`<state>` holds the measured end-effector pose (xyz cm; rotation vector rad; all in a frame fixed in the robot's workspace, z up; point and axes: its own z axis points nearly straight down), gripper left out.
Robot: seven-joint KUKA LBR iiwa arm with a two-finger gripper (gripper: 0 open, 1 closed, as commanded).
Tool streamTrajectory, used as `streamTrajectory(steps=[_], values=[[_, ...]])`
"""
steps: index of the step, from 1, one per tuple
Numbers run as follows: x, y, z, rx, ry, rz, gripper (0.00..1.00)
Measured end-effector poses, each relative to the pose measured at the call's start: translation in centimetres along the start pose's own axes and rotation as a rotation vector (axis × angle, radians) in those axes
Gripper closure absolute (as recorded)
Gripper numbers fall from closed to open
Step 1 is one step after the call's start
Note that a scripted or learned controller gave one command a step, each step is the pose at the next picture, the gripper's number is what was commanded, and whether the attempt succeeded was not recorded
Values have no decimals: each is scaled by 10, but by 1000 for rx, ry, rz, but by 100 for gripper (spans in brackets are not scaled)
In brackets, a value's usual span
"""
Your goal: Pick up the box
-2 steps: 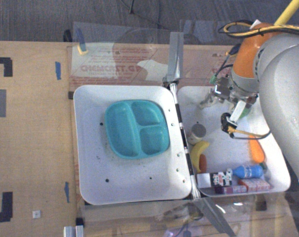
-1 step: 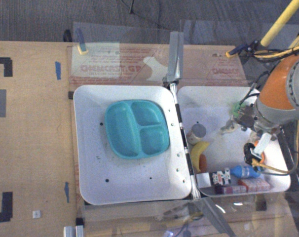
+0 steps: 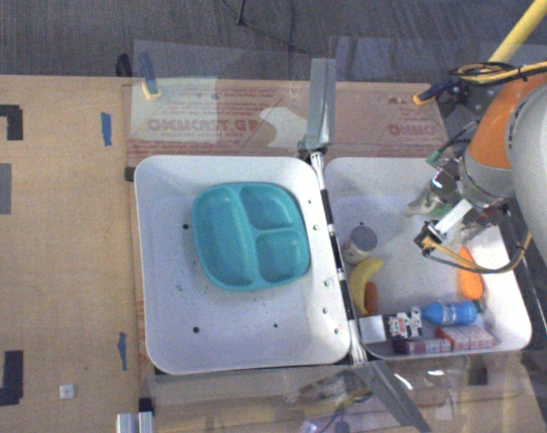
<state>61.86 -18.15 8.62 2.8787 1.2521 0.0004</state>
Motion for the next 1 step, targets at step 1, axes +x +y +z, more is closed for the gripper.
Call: streamTrajectory(steps=[1], values=[[70, -20, -1, 0, 1, 168, 0]])
